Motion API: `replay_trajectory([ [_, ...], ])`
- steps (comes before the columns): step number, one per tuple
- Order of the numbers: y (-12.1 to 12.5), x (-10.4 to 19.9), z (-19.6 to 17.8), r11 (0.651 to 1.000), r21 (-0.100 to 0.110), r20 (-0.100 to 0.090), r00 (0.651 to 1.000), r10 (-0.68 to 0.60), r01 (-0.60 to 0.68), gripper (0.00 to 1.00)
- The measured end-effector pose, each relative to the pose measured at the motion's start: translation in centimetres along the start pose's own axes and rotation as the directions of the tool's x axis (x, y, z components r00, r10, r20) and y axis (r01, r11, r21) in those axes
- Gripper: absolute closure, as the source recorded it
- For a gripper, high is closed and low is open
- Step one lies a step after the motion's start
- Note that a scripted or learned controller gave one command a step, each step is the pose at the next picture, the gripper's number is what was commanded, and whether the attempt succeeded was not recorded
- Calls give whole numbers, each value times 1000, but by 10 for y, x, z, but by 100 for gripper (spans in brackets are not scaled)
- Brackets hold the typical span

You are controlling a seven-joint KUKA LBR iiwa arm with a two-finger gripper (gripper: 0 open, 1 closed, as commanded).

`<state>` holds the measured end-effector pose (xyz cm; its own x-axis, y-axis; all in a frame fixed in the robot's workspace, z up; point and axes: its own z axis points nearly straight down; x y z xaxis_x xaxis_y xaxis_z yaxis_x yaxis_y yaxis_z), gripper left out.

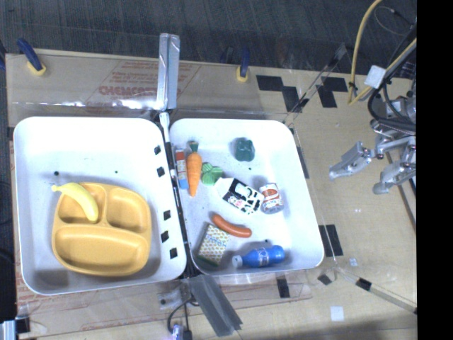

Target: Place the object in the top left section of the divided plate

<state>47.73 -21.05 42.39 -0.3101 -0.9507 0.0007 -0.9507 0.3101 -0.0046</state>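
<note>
My gripper (374,170) hangs over bare bench to the right of both bins, its two fingers (348,164) spread apart with nothing between them. One finger points toward the bins, the other lies just beside it, nearer the bench's front edge (both look metallic grey).

Closest to my fingers is the right bin (306,211). Its near half holds a small can (271,197), a black-and-white patterned packet (241,195) touching the can, and a dark green lump (243,149) toward the far rim. A blue bottle (262,256) lies on its side at the front rim. Farther from me are a sausage (231,226), a patterned pouch (213,244), a green piece (211,173) and a carrot (192,169) along the dividing wall.

Beyond that wall, well apart from my fingers, the left bin (42,140) carries the yellow divided plate (106,250). The banana (79,197) rests in the plate's top left section, its tip overhanging the rim slightly.
</note>
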Motion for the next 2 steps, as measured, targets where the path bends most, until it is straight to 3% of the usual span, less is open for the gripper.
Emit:
replay_trajectory([
  [1,0,-1,-19,930,0,1,930,-368,368,0],
  [2,0,-3,-18,898,-1,2,898,-440,440,0],
])
